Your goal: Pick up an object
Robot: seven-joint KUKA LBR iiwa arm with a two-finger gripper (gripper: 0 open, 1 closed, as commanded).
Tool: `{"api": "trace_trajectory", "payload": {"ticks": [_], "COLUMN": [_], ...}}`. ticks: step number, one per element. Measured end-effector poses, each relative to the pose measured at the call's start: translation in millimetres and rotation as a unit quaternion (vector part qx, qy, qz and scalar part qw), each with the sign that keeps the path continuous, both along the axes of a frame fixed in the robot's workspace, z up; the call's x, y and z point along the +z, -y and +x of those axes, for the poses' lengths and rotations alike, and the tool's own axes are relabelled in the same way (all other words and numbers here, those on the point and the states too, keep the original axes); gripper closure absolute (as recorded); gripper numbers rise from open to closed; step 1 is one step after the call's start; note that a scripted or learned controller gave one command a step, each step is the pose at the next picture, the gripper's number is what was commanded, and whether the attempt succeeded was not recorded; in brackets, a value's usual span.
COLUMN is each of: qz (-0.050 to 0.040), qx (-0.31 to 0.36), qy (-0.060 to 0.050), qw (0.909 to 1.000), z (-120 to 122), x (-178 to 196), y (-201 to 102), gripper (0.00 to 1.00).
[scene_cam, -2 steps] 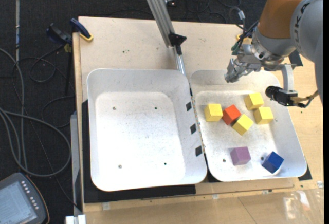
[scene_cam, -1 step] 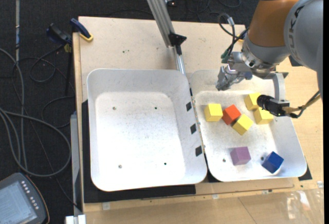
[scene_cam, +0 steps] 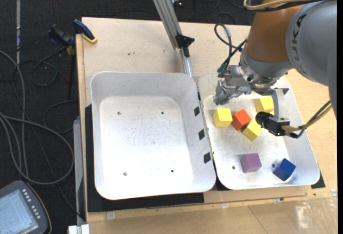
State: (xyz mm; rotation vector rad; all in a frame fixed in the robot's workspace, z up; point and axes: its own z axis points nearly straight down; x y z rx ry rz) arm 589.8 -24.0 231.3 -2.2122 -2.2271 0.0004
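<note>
Blocks, yellow (scene_cam: 223, 117), orange (scene_cam: 241, 118), purple (scene_cam: 250, 162) and blue (scene_cam: 284, 169), lie in the right bin (scene_cam: 306, 159); claw (scene_cam: 222, 96) above the yellow one, finger state indiscernible.

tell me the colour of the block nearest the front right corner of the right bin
Blue: the block sits beside a purple block, clearest in the camera view.

Two white bins (scene_cam: 144, 80), left one finely speckled, perhaps grime. Blocks: three yellow (scene_cam: 223, 117), one orange (scene_cam: 241, 119), one purple (scene_cam: 250, 162), one blue (scene_cam: 284, 169). Arm (scene_cam: 300, 18) grey, orange-banded.
</note>
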Motion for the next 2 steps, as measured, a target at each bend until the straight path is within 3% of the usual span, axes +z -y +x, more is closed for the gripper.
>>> {"api": "trace_trajectory", "payload": {"ticks": [2], "qz": [0.0004], "qx": [0.001], "qy": [0.0], "qw": [1.0], "z": [-42], "x": [12], "y": [-110], "gripper": [1.0]}}
